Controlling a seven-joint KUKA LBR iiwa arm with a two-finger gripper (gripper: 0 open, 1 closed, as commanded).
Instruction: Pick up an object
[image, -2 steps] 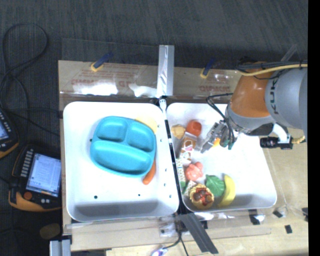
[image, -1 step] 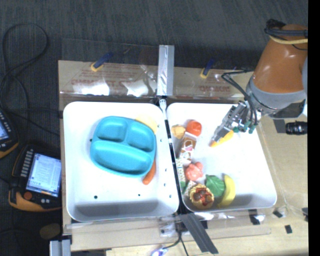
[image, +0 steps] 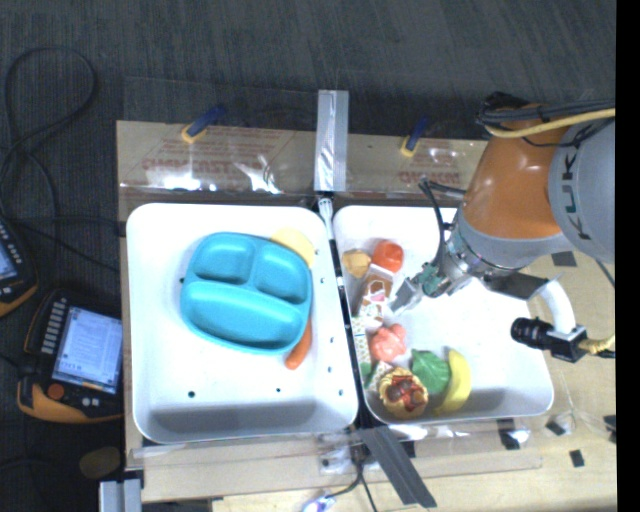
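Observation:
The right bin (image: 500, 385) holds several toy foods along its left side: a red-orange piece (image: 388, 255), a tan piece (image: 356, 263), a pink piece (image: 389, 342), a green piece (image: 432, 368), a yellow banana (image: 460, 380) and a brown-red item (image: 401, 392). My gripper (image: 408, 295) reaches in from the right and hangs over the left half of this bin, just above the pink piece and beside a small patterned box (image: 376, 293). Nothing shows between its fingers.
The left bin (image: 160, 400) holds a blue divided tray (image: 247, 290), with a yellow piece (image: 294, 241) at its top right and an orange carrot-like piece (image: 299, 350) at its lower right. A metal divider (image: 332, 140) runs between the bins. A handheld pendant (image: 75, 350) lies at the far left.

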